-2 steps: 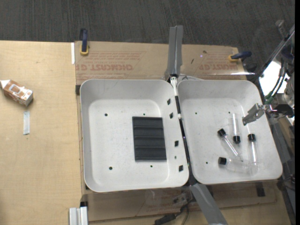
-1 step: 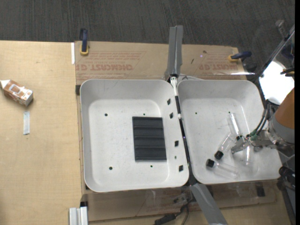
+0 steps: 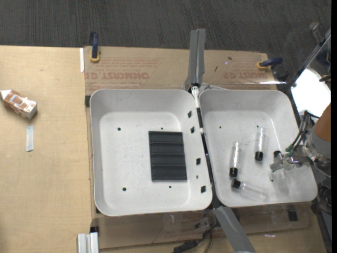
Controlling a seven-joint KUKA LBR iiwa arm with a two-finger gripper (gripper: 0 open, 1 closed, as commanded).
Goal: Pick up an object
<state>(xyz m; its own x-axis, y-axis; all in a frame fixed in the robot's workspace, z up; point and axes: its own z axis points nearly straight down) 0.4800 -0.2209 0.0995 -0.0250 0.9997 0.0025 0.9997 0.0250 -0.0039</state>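
Note:
Three clear tubes with black caps lie in the right bin [image 3: 247, 105]: one [image 3: 234, 160] near its middle, one [image 3: 259, 144] further back and to the right, and one [image 3: 249, 190] lying flat near the front wall. A black ribbed rectangular block [image 3: 167, 156] rests flat in the middle of the left bin [image 3: 105, 157]. My gripper [image 3: 281, 164] is low over the right side of the right bin, to the right of the tubes and apart from them. Nothing shows in its grasp.
Both bins sit on brown cardboard [image 3: 126, 70] held by clamps [image 3: 93, 47] at the back. A small orange-and-white box [image 3: 20, 104] and a white strip [image 3: 29, 139] lie on the wooden bench to the left. A grey divider bar [image 3: 197, 57] runs between the bins.

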